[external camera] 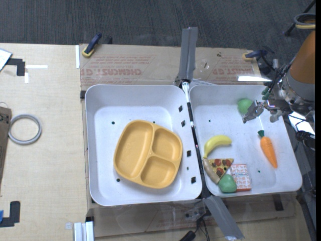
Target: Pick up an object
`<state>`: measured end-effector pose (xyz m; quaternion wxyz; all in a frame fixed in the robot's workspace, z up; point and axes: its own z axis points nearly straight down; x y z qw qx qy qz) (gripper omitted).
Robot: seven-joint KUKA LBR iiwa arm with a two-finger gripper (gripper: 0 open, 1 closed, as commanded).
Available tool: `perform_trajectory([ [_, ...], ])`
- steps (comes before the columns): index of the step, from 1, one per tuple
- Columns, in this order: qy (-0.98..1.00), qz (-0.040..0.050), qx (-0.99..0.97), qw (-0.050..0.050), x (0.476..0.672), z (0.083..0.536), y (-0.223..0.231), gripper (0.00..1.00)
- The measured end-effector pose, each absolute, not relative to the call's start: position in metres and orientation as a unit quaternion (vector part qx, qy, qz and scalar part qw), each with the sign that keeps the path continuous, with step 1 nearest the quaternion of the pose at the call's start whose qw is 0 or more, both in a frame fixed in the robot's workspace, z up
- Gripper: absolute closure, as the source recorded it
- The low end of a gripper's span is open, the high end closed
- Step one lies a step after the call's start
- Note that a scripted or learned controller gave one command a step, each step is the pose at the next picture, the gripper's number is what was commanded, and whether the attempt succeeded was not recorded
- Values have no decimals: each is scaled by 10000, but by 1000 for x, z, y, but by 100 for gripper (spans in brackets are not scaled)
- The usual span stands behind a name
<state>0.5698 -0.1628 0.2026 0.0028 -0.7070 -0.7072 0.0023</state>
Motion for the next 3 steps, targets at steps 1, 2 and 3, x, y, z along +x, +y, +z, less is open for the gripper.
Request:
perform_trajectory([
  [1, -7113, -11, -7029, 36, 520, 101, -213, 0],
  [2, -7099, 14, -7043, 47, 519, 107, -215, 100],
  [3, -7106, 10, -7036, 61, 519, 107, -213, 0],
])
